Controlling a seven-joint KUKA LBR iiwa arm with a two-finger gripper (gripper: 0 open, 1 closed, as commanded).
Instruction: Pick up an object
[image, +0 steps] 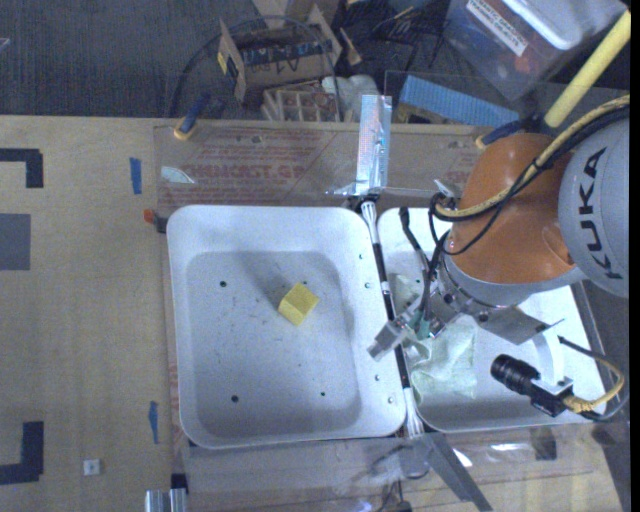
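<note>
A small yellow block (298, 303) lies near the middle of the left white bin (200, 250). In the right bin (560, 415) rests a pale, crumpled greenish-white thing (447, 362). My gripper (408, 332) hangs low at the right bin's left edge, close to the divider between the bins and just over the upper left of the pale thing. The grey arm with its orange band (510, 215) covers much of the right bin. Whether anything sits in the gripper is hidden.
The two bins touch along a raised rim (385, 290). Wooden bench surface (80, 300) spreads to the left. Boxes, cables and clutter (290, 60) stand behind the bins.
</note>
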